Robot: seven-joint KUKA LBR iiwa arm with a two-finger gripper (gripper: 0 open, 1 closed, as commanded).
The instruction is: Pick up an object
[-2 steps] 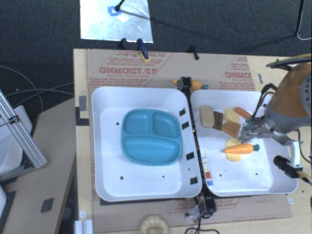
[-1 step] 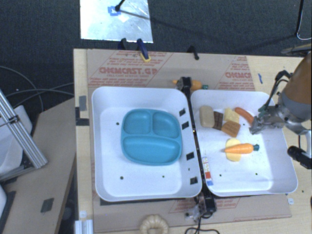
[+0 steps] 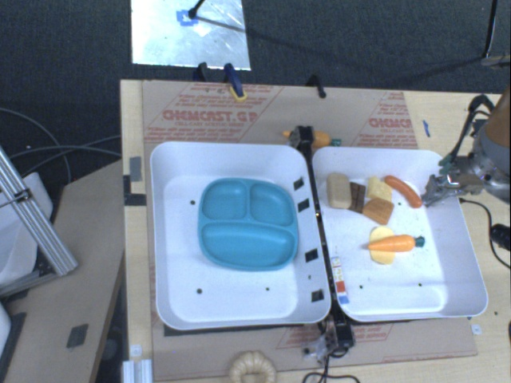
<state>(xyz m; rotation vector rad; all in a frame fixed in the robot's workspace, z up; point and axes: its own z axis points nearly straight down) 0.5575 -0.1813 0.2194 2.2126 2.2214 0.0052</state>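
Filling most of the left bin [image 3: 172,214], a blue divided plate [image 3: 247,222] lay flat and well apart from the gripper [image 3: 437,188], with the clipped rims of the two bins standing between it and the toy food. Everything else sat in the right bin [image 3: 455,278], taken here as the landmark. Near that bin's far-left part lay a beige bread piece [image 3: 338,190] touching a dark brown block [image 3: 357,196], then a tan wedge [image 3: 378,211] and a pale yellow piece [image 3: 379,190]. An orange sausage [image 3: 402,191] lay slantwise toward the bin's far-right part, just beside the gripper. Nearer the bin's middle, an orange carrot [image 3: 393,244] with a green tip rested across a yellow slice [image 3: 383,254]. At the bin's right rim the gripper hovered; whether it was spread or pressed together I cannot tell.
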